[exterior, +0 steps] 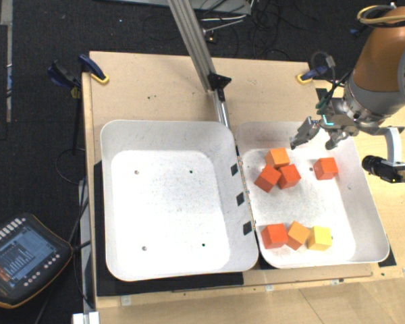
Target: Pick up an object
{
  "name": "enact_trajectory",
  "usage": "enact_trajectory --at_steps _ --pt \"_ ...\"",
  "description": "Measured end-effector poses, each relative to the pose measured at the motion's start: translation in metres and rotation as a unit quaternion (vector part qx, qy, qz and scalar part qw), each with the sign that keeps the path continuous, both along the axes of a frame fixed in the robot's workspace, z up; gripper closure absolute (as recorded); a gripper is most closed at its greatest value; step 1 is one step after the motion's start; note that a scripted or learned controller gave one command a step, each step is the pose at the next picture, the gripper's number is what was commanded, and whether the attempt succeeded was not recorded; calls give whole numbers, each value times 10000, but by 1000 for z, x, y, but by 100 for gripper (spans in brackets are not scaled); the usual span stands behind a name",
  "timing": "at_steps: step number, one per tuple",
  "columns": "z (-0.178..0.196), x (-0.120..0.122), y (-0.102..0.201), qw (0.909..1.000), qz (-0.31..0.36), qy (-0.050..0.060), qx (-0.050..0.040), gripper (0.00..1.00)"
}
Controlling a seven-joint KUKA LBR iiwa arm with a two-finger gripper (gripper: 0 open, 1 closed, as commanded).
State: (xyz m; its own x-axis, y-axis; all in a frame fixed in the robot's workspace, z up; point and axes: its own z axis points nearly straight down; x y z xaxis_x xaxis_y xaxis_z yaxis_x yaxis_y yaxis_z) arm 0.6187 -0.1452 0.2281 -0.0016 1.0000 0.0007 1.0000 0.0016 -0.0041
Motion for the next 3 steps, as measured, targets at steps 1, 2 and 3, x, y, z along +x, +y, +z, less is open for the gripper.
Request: enact_trajectory --at_steps 1,2,3 --pt "2 0 0 10000 1 -15 -2 0" --pt "-53 -10 4 10000 -9 10 0 0" --pt "-98 -15 8 10000 -11 -2 -2 0"
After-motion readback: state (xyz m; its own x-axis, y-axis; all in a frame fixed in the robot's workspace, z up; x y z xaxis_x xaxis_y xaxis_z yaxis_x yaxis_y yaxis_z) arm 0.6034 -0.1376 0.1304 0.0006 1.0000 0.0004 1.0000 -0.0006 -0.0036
